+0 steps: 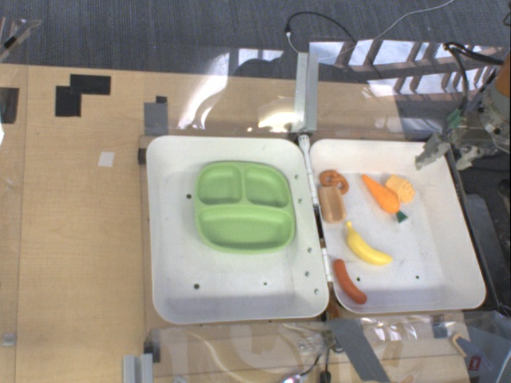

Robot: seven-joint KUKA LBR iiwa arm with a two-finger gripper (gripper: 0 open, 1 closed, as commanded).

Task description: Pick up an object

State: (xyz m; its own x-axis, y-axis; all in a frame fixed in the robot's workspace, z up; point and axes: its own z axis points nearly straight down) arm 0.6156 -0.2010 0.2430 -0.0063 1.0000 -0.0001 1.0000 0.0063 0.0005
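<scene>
You get even, bright light; glare streaks the bench (263, 122) behind both bins, with soft shadows along their near edges.

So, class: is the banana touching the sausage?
Apart. The camera view shows bare white bin floor between the banana and the sausage below it.

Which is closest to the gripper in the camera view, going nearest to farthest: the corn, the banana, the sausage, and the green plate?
From the gripper at the right bin's upper right:
1. Corn, just left and below it.
2. Banana, mid-bin.
3. Sausage, lower left corner of that bin.
4. Green plate, in the left bin.
</scene>
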